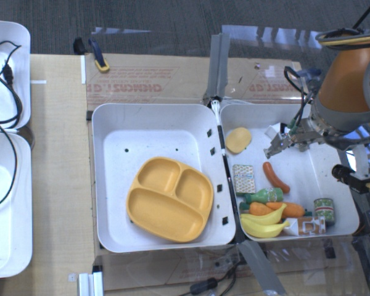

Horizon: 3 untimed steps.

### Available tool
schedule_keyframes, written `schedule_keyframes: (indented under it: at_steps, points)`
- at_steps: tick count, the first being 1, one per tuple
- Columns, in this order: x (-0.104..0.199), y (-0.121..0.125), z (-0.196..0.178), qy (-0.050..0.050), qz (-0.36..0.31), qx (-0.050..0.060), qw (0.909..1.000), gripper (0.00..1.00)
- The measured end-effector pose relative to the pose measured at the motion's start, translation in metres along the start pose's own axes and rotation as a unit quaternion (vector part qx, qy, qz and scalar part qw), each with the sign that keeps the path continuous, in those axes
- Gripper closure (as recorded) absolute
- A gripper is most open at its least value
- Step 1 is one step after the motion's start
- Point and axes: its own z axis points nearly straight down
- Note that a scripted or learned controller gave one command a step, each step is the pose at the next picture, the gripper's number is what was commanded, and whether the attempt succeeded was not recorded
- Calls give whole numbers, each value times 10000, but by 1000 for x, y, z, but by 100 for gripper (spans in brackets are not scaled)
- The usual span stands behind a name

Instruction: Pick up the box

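Over the back half of the right bin, find the gripper, slanted down and to the left off the arm. Cannot tell its opening from this angle; nothing seen held in it. Hangs apart from the box, nearer the sausage and the yellow disc.

For the box, look just beside the wall shared with the left bin. Lies flat, patterned face up, between the disc behind it and the green vegetable in front. Probably awkward for that reason: low profile, one side close to the wall, little room there for a grip. Better taken across the free sides, judging by the gap toward the sausage.

Crowded along the front: carrot, banana, carton, can. Risk of nudging the vegetable on a descent landing slightly forward.

Nothing to do in the left bin but a yellow tray. Task not yet begun in earnest: still needs a shift left and forward, then a drop onto the box.
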Motion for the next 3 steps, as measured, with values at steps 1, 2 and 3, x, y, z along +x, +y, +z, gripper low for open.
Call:
schedule_keyframes:
  at_steps: [1, 2, 3]
  points:
    - [0, 0, 1, 3, -1, 6, 10000, 0]
    - [102, -28, -18, 4, -424, 2, 9991, 0]
    - [37, -68, -49, -3, -606, -3, 9982, 0]
